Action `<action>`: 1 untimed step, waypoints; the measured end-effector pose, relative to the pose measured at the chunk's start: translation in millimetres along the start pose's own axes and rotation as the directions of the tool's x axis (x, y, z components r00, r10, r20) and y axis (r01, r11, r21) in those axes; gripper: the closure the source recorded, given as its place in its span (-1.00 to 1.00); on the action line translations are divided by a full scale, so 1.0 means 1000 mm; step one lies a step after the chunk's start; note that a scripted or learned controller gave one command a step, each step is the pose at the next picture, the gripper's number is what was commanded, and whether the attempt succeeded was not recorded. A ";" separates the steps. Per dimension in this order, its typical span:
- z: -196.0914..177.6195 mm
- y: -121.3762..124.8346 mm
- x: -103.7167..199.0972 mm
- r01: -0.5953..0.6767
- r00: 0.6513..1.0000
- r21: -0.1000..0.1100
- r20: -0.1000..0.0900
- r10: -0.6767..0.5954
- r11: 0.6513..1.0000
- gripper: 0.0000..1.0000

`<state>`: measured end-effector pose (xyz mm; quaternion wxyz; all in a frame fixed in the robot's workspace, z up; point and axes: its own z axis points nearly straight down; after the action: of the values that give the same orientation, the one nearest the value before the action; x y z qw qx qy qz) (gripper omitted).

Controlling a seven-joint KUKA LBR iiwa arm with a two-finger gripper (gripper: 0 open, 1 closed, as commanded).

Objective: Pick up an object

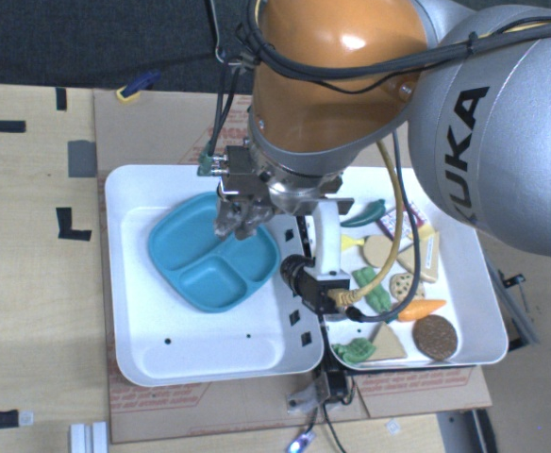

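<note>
Down low over the blue divided plate [209, 258] in the left bin [139, 347], with the claw [238, 217] at the plate's upper rim; impossible to tell how far apart the claw stands or whether anything is gripped, the tips being lost in dark metal against the blue. Best to catch the raised rim or the divider ridge rather than the flat floor, close firmly, then lift straight up and slowly, since a thin plastic edge probably slips out easily. Left bin: just the plate, lying flat near the middle. Right bin [488, 343]: a crowded heap of toy food, including an orange carrot [425, 307], a brown round cookie [436, 336], green leafy pieces [356, 351] and pale cracker shapes [381, 251], near one another.
</note>
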<state>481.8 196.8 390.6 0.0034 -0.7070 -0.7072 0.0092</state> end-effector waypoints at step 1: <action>-0.055 0.014 -0.031 -0.001 1.000 -0.020 -0.009 0.001 1.000 1.00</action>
<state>496.6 166.2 445.9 -0.0007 -0.7073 -0.7069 -0.0009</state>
